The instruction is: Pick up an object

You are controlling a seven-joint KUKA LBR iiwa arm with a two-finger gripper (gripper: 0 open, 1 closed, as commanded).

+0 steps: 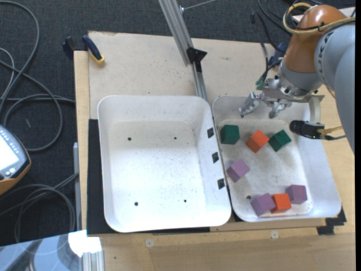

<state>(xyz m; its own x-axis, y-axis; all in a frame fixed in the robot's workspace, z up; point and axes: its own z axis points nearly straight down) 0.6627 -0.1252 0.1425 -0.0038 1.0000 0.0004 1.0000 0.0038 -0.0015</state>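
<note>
Left bin: holds no blocks, so it can serve as a drop zone.
Right bin: 7 blocks lie loose; nearest targets are the green block and orange block.
Gripper: fingers spread, nothing between them, above the far rim.
Arm: enters from the right, wrist angled down.
</note>
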